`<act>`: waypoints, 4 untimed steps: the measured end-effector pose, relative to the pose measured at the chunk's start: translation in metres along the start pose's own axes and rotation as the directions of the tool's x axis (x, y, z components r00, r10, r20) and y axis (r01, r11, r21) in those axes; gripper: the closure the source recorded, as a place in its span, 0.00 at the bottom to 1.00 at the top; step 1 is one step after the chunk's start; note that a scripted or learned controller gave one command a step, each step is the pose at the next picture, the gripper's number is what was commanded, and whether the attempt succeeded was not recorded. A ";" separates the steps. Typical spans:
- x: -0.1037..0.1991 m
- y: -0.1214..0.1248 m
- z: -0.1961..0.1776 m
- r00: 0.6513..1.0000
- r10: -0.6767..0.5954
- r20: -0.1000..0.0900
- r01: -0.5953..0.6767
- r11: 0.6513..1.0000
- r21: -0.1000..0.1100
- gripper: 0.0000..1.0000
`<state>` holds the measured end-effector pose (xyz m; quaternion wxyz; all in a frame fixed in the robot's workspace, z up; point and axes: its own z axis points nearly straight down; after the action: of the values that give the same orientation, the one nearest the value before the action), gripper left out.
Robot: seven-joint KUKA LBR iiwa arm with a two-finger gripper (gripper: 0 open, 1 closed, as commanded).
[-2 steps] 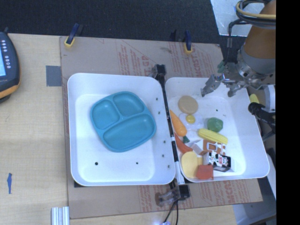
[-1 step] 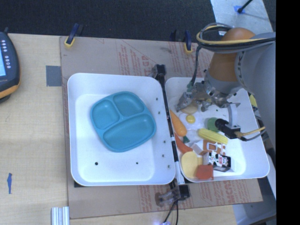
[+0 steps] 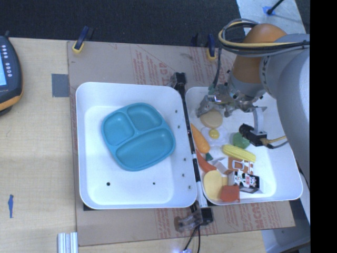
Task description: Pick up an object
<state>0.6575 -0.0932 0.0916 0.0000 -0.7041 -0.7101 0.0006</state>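
The right bin [image 3: 281, 178] holds several toy foods: a beige round piece [image 3: 211, 119], a small yellow ball [image 3: 214, 134], an orange carrot [image 3: 199, 138], a yellow corn cob [image 3: 239, 153], a green piece [image 3: 241, 140], a yellow disc [image 3: 213, 183], a red-brown block [image 3: 229, 194] and a printed card [image 3: 245, 176]. My gripper [image 3: 224, 105] hangs low over the far end of this bin, just above and beside the beige round piece. The wrist hides its fingertips.
The left bin [image 3: 89, 141] holds a blue divided plate [image 3: 138, 136]. A black divider strip [image 3: 188, 136] runs between the bins. A handheld pendant [image 3: 8, 73] lies at the bench's left edge. Clamps [image 3: 80, 40] sit at the back edge.
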 end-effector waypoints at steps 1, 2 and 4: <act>-0.001 0.000 -0.012 1.000 -0.001 0.000 0.001 1.000 0.002 1.00; 0.034 -0.052 -0.105 1.000 0.002 -0.003 -0.002 1.000 0.002 1.00; -0.001 -0.028 -0.009 1.000 0.006 0.001 -0.006 1.000 0.007 0.00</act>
<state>0.6297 -0.0941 0.1001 0.0019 -0.7062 -0.7081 0.0035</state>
